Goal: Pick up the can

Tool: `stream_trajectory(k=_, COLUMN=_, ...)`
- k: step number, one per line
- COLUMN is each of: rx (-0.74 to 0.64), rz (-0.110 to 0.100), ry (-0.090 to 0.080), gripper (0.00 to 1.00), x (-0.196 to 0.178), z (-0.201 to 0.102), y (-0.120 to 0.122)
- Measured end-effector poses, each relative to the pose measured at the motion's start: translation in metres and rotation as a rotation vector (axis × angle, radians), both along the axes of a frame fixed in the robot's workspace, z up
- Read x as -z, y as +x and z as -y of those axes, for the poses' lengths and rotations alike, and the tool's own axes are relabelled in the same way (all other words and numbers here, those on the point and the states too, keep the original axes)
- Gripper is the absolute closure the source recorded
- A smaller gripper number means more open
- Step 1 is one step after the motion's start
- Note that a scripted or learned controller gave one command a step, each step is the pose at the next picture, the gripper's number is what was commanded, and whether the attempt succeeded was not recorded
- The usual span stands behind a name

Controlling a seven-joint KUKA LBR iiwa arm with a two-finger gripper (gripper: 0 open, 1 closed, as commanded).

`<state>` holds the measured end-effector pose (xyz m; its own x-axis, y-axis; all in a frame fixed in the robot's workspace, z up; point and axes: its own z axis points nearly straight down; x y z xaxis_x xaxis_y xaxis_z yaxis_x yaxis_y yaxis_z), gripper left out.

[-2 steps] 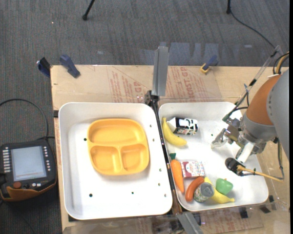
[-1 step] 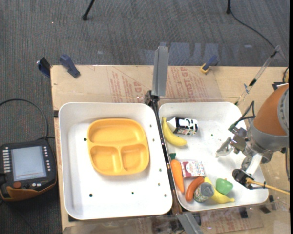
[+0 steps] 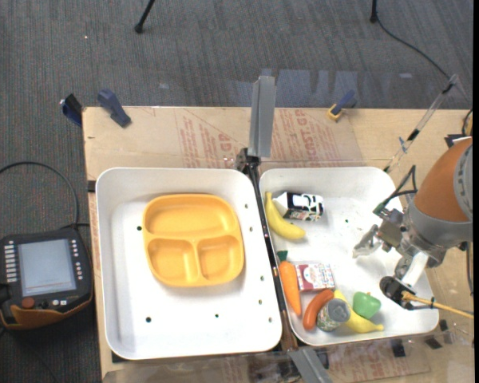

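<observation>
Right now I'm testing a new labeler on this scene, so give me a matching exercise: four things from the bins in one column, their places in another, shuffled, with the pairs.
Things:
1. tray
2. can
3. carton
4. carrot

Places:
A. right bin, far end, beside a banana
B. right bin, along its left wall
C. left bin
D. right bin, near edge, between a red pepper and a green pepper

Pairs: 1-C, 2-D, 3-A, 4-B
</observation>
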<state>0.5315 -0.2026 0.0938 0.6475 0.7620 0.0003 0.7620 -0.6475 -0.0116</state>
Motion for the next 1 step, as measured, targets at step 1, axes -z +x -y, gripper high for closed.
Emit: stream_trajectory(k=1, rx=0.1, rz=0.0, ry=-0.004, gripper=0.0, x=0.01, z=-0.0219, y=-0.0547)
